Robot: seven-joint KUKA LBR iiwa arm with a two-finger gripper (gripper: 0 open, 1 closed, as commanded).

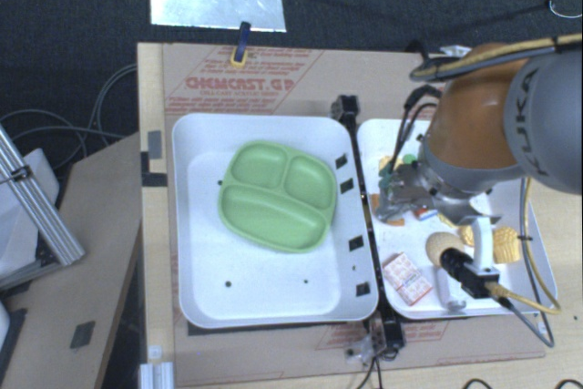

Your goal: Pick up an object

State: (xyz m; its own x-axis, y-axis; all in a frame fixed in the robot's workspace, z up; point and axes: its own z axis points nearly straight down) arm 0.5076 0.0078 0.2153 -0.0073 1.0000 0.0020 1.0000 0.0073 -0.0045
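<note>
Right bin [390, 241], front: a pink checked packet [405, 276] lies flat, apart from its neighbours. Likely the easiest pick. Just behind it are a tan round piece [443, 244] and a yellow ridged piece [506, 245]. The gripper [393, 203] sits low by the bin's left wall, over small clutter. Spread or closed — cannot tell; the wrist masks it. Nothing seen held. Advice: commit to one isolated item, descend square, stay off the wall. Left bin [205, 287] — green divided plate [278, 196].

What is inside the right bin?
A red-patterned packet, a tan round piece and a yellow piece show; the arm covers the rest of the bin.
</note>
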